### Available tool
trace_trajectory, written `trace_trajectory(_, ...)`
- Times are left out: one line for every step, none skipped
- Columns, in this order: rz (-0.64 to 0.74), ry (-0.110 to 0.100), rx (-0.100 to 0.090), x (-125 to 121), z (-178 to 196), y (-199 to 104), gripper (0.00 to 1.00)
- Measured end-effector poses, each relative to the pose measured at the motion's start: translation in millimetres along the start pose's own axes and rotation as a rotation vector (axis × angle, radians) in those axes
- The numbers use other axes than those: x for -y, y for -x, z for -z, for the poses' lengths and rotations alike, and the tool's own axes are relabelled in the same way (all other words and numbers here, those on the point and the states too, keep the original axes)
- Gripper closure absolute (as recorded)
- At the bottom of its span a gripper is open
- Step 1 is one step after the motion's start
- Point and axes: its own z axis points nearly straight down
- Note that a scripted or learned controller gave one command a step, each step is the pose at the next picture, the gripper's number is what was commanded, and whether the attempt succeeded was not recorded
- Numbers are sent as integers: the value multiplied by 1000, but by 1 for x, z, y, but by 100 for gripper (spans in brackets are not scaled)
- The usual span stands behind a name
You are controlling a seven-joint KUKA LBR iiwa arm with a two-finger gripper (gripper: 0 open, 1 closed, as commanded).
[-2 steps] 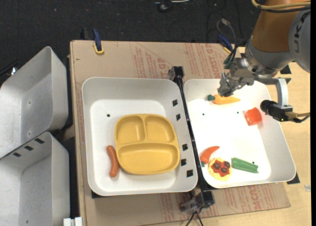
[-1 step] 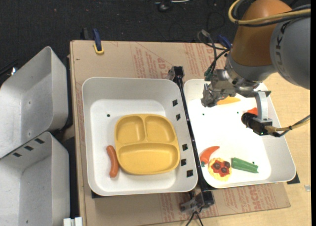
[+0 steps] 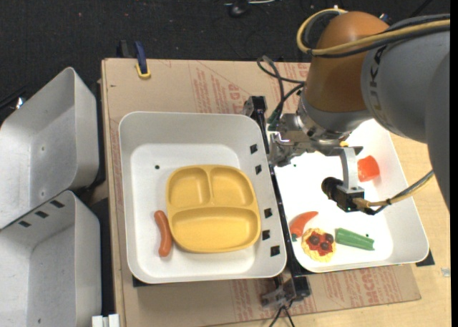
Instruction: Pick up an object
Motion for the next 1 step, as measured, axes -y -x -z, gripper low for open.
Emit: trace_trajectory(2, 2, -1, 16, 10, -52, 100)
